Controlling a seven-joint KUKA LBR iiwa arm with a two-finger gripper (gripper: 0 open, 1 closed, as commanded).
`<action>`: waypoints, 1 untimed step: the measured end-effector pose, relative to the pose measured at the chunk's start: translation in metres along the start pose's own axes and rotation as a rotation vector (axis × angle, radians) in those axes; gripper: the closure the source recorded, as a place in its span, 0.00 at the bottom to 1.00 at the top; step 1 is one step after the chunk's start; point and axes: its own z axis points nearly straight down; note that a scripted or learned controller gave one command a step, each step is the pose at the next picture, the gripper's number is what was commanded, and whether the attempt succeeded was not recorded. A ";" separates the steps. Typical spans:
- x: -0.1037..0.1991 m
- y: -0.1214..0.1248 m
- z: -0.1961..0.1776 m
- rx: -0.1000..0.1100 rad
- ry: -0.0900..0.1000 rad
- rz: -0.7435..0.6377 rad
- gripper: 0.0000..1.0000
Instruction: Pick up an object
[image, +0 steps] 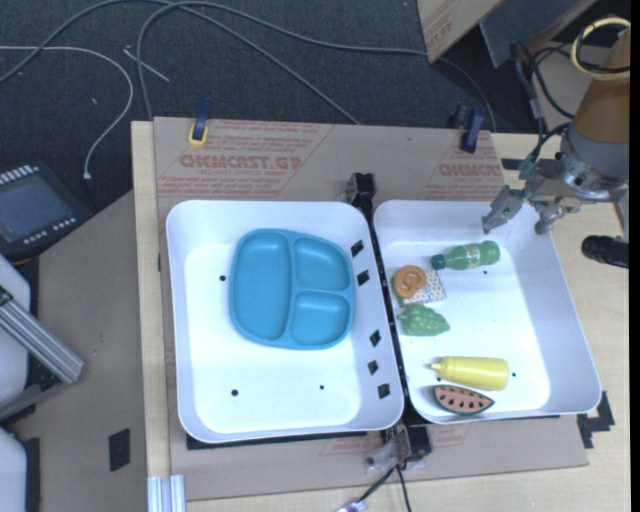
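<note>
Green against the white, we see a small bottle (466, 257) lying on its side at the far end of the right bin (565, 300), just below our hand (521, 215). Our hand hovers above that bin's far rim, fingers spread apart with nothing between them. Nearer the middle divider lie a donut (409, 281) and a green grape cluster (423, 321); a yellow bottle (472, 372) and a watermelon slice (462, 402) rest at the near end. A blue divided plate (290, 289) sits in the left bin (200, 330).
</note>
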 end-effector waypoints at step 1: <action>0.001 0.003 -0.010 -0.015 -0.003 -0.003 0.00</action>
